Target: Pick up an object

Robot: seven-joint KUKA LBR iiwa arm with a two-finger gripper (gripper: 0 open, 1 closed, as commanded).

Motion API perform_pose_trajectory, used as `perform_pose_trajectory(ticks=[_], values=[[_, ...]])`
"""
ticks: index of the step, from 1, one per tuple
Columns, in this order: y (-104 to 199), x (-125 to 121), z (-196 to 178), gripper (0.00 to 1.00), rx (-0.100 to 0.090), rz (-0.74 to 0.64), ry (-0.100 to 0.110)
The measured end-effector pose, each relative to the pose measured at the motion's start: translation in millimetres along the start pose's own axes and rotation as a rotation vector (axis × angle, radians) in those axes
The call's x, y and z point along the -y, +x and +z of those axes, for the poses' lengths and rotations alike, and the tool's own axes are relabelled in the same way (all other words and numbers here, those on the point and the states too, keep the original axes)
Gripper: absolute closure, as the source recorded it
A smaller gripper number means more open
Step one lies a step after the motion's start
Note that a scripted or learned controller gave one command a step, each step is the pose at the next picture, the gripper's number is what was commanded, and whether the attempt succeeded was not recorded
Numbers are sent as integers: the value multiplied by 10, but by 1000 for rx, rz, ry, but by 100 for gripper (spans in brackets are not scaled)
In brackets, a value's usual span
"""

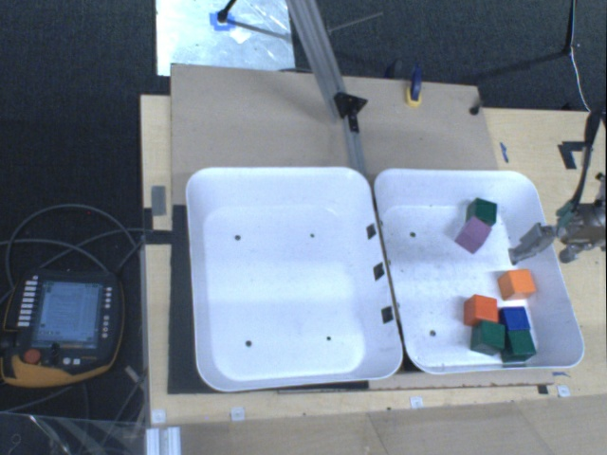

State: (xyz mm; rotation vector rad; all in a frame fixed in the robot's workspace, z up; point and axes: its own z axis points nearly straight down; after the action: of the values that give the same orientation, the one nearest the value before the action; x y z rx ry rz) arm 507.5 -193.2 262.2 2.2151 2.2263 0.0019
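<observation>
**Desk:** Where's the tool head right now?

**Me:** I've got the gripper (539,242) at the 3 o'clock edge of the right bin (427,183), just over the rim. Most of the wrist is cut off by the frame. I can make out one grey finger-like piece pointing toward 8 o'clock, but whether the tool is released or clenched I can't tell from here. Nothing visibly sits between its tips.

**Desk:** And the candidates?

**Me:** All in the right bin. Nearest is the orange block (517,283), at about 7 o'clock from the gripper and close by. At about 9 to 10 o'clock from it sit the purple block (472,235) and the dark green block (484,210), touching each other, purple tilted. Further toward 6 to 7 o'clock there's a tight cluster: a second orange cube (480,309), a blue block (516,318) and a green cube (489,336), all crowded against the bin's 5 o'clock corner.

**Desk:** Your pick?

**Me:** I'd judge the lone orange block best: it stands apart from its neighbours, squarish, no real long axis to align with. The cluster looks risky, too packed for fingers. There may be another green piece behind the blue one; I can't separate it. The left bin (285,183) offers me nothing to go for.
</observation>
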Motion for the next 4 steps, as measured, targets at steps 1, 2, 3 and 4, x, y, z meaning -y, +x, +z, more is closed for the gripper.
perform_pose_trajectory(ticks=[1,2,3,4], values=[[0,-1,-1,0,0,1,-1],[-41,65,592,0,-2,4,6],[-21,24,1209,0,-2,3,6],[-54,-38,1462,0,10,2,-20]])
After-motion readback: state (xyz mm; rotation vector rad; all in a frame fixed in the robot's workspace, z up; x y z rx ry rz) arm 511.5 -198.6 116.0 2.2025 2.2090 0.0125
